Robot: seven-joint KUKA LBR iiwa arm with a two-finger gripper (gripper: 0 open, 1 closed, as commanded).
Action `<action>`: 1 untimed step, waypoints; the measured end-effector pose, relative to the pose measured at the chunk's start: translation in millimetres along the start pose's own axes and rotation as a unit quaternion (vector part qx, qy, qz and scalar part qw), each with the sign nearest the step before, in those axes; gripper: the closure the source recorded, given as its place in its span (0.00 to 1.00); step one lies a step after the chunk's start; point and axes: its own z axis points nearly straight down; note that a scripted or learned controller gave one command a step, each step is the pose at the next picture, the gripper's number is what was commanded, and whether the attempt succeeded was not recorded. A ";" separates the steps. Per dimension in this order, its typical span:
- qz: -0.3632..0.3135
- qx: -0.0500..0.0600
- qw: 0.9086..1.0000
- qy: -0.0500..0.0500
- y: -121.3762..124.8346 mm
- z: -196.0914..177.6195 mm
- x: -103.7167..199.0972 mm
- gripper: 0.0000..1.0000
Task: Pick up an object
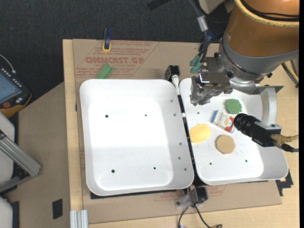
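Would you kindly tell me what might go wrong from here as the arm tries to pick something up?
The gripper hangs over bare floor in the upper-left corner of the right bin, apart from every item; a grasp there would likely catch nothing.
The yellow round piece, small packet and tan round piece lie close together, so descending on one may nudge a neighbour.
The gripper is near the bin's left wall and might clip it.

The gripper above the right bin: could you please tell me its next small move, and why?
Probably shift toward the view's bottom, over the yellow object: the gripper hangs above bare floor in the far-left corner of the right bin; that object lies nearest.
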 end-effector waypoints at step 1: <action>0.004 0.007 1.000 -0.002 -1.7 75.9 -22.1 1.00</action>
